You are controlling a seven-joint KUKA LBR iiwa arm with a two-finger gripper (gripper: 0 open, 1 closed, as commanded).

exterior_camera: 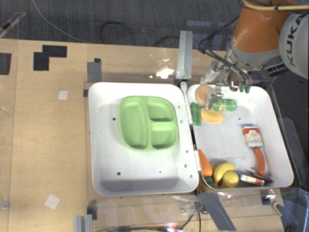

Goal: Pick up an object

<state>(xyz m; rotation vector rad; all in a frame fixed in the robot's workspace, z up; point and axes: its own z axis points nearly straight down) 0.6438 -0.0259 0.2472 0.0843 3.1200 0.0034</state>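
Now the left bin (pixel 104 144) holds one thing — a green divided tray (pixel 147 122) near its middle. Right of that tray, the right bin (pixel 277 129) carries the toys: a tan piece (pixel 203 94), a green bottle (pixel 224 105), a yellow piece (pixel 212 116), a small carton (pixel 252 136), a sausage (pixel 260 160), a carrot (pixel 206 165) and lemons (pixel 227 174). The gripper (pixel 217 92) hangs over the bottle — whether it grips, I cannot tell

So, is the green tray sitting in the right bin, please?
No, the green tray lies in the left bin, apart from the food items.
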